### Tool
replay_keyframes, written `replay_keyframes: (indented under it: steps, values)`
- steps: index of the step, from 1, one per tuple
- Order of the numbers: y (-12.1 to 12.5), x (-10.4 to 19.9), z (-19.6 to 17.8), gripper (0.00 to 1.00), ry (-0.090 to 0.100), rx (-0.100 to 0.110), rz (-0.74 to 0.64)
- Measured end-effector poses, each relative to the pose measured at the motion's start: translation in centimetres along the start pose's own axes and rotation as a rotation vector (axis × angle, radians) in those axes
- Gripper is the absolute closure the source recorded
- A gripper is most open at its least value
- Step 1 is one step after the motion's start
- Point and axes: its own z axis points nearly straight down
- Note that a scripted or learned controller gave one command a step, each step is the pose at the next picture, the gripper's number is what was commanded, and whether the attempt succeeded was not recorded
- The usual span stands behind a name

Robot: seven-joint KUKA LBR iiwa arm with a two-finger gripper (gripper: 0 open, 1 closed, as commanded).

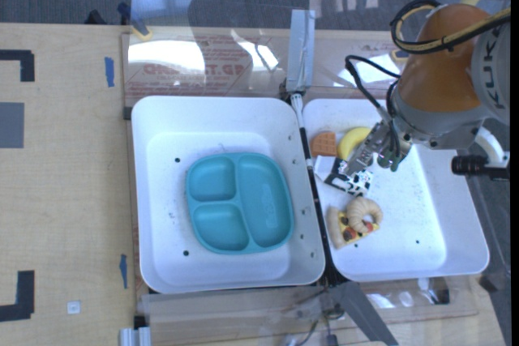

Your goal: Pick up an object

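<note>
1. The fingers (357,171) reach down into the right bin (430,247), near its left wall; whether they are spread or pinching anything cannot be told.
2. A small black-and-white toy (355,185) lies right at the fingertips, at their 6 o'clock.
3. A yellow banana (351,142) sits at 12 o'clock from the fingers, with an orange waffle-like piece (323,143) just beside it at 10 o'clock.
4. A tan toy with coloured bits (354,221) rests farther out at 6 o'clock.
5. The grey arm with its orange band (442,61) rises toward 2 o'clock.
6. At 9 o'clock, the left bin (154,134) holds a blue divided plate (239,202).
7. Both bins stand on the wooden worktop (57,190).
</note>
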Motion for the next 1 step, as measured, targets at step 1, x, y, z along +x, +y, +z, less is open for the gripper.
replay_keyframes:
  steps: [1]
  values:
    - [4.95, 5.09, -2.76, 1.00, -0.003, -0.003, -0.089]
